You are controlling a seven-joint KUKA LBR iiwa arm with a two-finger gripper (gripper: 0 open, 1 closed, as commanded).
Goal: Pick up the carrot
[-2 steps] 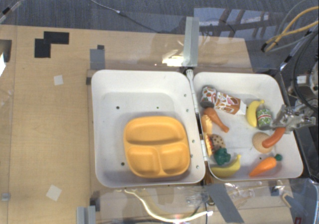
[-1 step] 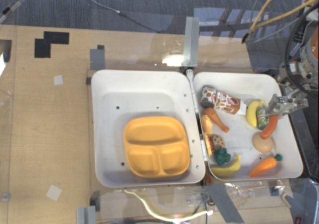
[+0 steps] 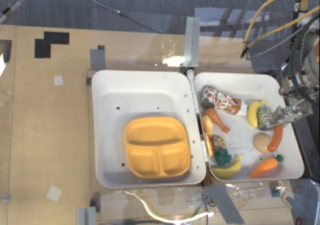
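Lying near the right bin's point(image 3: 248, 80) front right corner, the carrot point(image 3: 264, 166) has open room behind. The tool point(image 3: 283, 117) hangs by the right rim; whether it is apart or together, I cannot tell.

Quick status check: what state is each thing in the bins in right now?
carrot: lying flat, right bin's near corner, untouched
plate: upright in left bin, compartments bare
end effector: low over right bin's right side, above the chilli
egg: resting beside chilli
bottle: lying on its side
bananas: lying flat
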